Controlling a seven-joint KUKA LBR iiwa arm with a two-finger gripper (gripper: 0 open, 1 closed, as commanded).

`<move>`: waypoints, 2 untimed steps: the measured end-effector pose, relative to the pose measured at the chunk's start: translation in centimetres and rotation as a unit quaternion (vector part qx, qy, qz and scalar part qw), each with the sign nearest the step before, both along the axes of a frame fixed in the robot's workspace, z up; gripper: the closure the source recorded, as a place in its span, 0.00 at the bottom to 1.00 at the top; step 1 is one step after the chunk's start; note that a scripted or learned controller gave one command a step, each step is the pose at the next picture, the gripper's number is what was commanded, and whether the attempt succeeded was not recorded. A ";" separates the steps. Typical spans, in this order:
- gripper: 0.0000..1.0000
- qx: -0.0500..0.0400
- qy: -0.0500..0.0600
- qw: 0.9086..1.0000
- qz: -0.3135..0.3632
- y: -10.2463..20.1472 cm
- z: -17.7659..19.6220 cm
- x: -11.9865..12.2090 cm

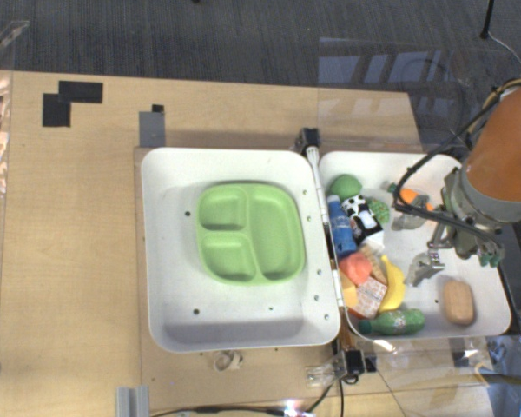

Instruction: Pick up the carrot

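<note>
The right bin point(417, 162) holds a crowded heap of toy food, and the yellow banana point(393, 286) near its front serves best for bearings. What I take to be the carrot point(412, 201) is a small orange piece lying well behind the banana, toward the bin's far wall. A black cable point(417, 174) partly crosses it, so its full shape is hard to read. It sits a little apart from the main heap, just beside a knobbly green toy point(380, 208). That should leave room to close on it without catching a neighbour. The gripper point(425, 263) hangs just to the right of the banana, over bare bin floor. It is between the banana and a brown bread-like piece point(458, 302), which lies farther right. Nothing shows between the jaws, and I cannot tell at this slant whether they stand apart or together. The arm point(504, 159) leans in from the right, and its orange band sits above and behind the gripper. Judging by this, the gripper is nearer the front than the carrot, and the pick has not begun. It would need to travel away from the banana toward the far wall before descending. Left of the banana a pinkish-red fruit point(358, 268) and a printed packet point(371, 295) press against it, and a dark green pickle-like toy point(398, 321) lies just in front. The left bin point(169, 259), well left of the banana, carries a green divided plate point(247, 233).
</note>
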State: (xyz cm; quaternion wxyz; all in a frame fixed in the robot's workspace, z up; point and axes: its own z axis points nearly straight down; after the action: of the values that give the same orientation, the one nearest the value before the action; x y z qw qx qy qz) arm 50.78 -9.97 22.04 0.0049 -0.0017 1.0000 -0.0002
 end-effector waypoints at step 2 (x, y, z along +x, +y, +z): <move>0.00 0.001 0.002 0.993 -0.119 -10.5 -8.9 11.0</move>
State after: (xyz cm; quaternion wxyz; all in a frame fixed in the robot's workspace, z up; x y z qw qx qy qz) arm 61.76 -20.46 13.17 0.0028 0.1177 0.9930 0.0003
